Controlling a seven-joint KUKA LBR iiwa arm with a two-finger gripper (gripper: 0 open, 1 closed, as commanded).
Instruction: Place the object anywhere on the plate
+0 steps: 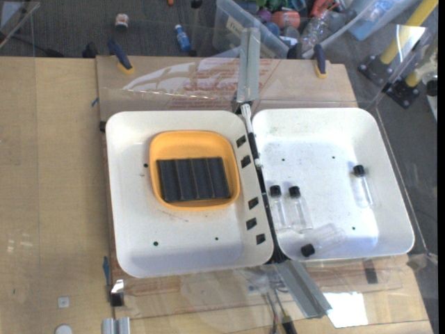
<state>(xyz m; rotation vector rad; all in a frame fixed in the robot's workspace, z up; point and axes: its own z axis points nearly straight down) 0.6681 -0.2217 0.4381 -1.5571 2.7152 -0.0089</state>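
An orange plate [191, 140] with rounded corners sits in the left white bin [132, 221], a little above the bin's middle. A black rectangular ribbed object [193, 179] lies flat on the plate and covers most of its floor. In the right white bin [313, 152] lie several clear vials with black caps: one near the right wall [360, 184], two side by side near the left wall [278, 206] [297, 206], and one at the front [318, 241].
A metal bar [248, 68] runs along the seam between the bins, with black clips [252, 202] down the shared wall. A clear tub of colourful toys [299, 5] stands behind the bench. Bare wooden bench [49, 186] lies to the left.
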